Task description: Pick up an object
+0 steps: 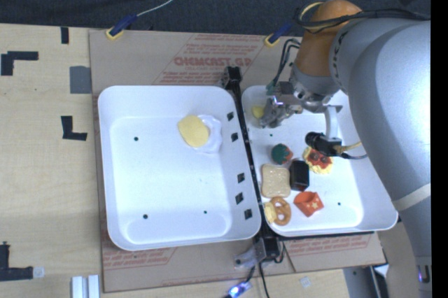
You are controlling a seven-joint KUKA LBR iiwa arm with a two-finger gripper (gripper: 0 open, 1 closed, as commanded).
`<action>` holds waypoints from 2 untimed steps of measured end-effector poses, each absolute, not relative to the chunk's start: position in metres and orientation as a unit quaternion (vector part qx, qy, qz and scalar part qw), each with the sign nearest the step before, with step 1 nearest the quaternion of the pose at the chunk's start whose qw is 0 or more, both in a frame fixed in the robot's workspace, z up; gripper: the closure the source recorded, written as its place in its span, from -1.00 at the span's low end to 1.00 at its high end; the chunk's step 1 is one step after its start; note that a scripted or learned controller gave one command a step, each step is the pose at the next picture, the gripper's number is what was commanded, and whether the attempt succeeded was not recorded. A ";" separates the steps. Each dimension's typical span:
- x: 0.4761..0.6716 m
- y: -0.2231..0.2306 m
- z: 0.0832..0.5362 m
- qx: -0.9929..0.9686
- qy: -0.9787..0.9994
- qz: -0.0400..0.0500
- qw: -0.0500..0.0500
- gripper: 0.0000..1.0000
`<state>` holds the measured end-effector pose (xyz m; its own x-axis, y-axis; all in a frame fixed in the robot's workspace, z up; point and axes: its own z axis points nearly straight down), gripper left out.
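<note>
My gripper (271, 114) reaches down into the far left corner of the right bin (353, 220), right over a small yellow object (258, 111) that peeks out beside it. Below it in the same bin lie a dark green ball (281, 152), a slice of toast (276, 180), a black block (299, 175), a pretzel (278, 210), an orange-red piece (308, 203) and a red and yellow toy (318, 159). A fried egg (197, 131) rests in the left bin (140, 220).
A black divider with clips (239, 150) runs between the two bins. The grey arm (392, 101) fills the right side above the right bin. A cable (334, 144) hangs near the red toy. Cardboard (203, 59) lies under both bins.
</note>
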<state>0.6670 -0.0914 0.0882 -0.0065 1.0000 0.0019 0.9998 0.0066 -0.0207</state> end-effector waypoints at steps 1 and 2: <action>0.668 -0.061 0.294 -0.704 -0.710 -0.004 -0.005 1.00; 0.620 -0.036 0.232 -0.705 -0.709 0.005 0.005 1.00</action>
